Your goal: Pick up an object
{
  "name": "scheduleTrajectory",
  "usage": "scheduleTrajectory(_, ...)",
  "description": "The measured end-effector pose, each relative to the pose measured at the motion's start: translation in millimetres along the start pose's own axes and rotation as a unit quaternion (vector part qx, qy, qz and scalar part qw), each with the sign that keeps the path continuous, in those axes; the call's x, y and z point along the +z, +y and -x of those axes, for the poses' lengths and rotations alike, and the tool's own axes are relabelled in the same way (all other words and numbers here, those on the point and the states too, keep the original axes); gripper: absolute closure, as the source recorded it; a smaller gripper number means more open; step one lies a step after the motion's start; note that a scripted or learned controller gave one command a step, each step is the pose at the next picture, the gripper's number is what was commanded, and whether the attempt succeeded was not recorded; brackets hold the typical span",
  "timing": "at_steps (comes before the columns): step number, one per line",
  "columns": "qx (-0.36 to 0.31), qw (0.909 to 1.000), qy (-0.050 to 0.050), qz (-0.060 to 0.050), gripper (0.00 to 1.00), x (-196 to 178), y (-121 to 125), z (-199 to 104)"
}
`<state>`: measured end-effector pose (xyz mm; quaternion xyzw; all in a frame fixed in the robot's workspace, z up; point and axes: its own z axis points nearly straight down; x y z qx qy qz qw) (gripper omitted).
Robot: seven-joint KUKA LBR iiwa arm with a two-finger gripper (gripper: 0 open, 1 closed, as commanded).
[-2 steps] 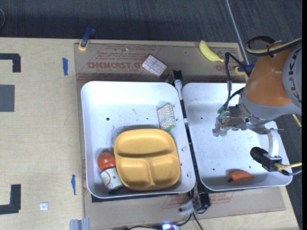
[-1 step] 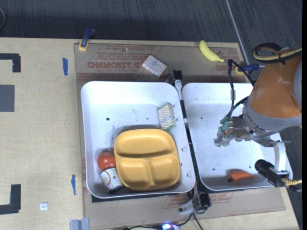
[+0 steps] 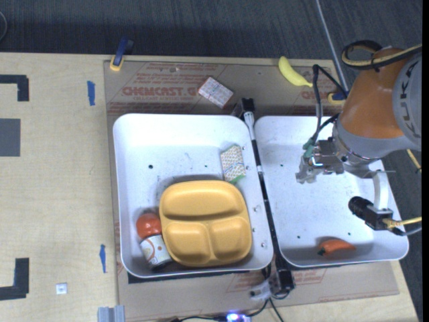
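Orange carrot-like piece [image 3: 336, 246] lies at the near edge of the right bin [image 3: 281, 200], well apart from the end effector [image 3: 310, 174] hovering over that bin's middle, grip state can't tell; yellow tray [image 3: 204, 221] fills the left bin [image 3: 134, 180].

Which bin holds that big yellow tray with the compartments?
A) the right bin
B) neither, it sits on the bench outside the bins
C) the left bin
C: the yellow compartment tray lies in the left bin, next to a small orange-topped bottle, while the right bin holds a little orange object near its front edge.
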<state>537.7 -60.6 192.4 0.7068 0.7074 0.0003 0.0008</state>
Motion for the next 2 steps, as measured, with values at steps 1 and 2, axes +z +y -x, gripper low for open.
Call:
scheduleTrajectory(1,0.000,1.0000,0.001,-0.002,1.00,-35,-58,-67)
scheduleTrajectory(2,0.001,1.0000,0.001,-0.002,1.00,-10,-58,-11)
